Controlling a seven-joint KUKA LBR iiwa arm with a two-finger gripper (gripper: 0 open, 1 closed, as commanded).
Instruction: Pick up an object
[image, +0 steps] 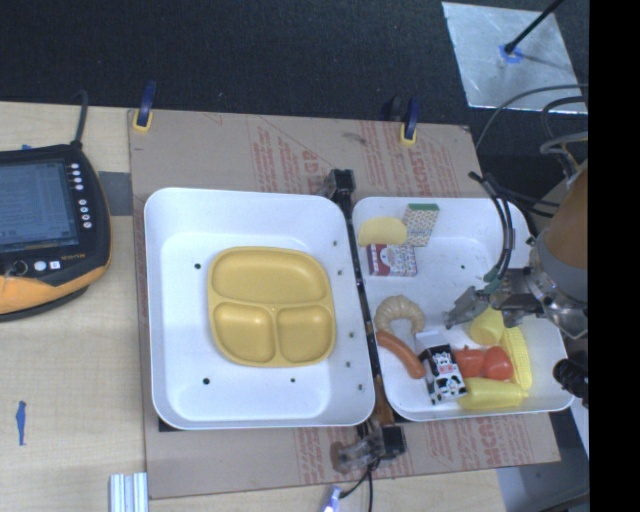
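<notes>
Fingers (470, 308) hover low among croissant (401, 311), yellow block (487, 328) and corn (517, 357).

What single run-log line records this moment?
claw: over right bin, nothing seen held | nearest: yellow block, croissant | yellow tray: left bin

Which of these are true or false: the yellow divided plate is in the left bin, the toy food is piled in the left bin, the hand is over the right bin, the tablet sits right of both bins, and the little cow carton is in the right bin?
1. The yellow divided plate lies in the left bin. True.
2. The toy food is piled in the left bin. False: it lies in the right bin.
3. The hand is over the right bin. True.
4. The tablet sits right of both bins. False: it sits to their left.
5. The cow carton is in the right bin. True.
</notes>
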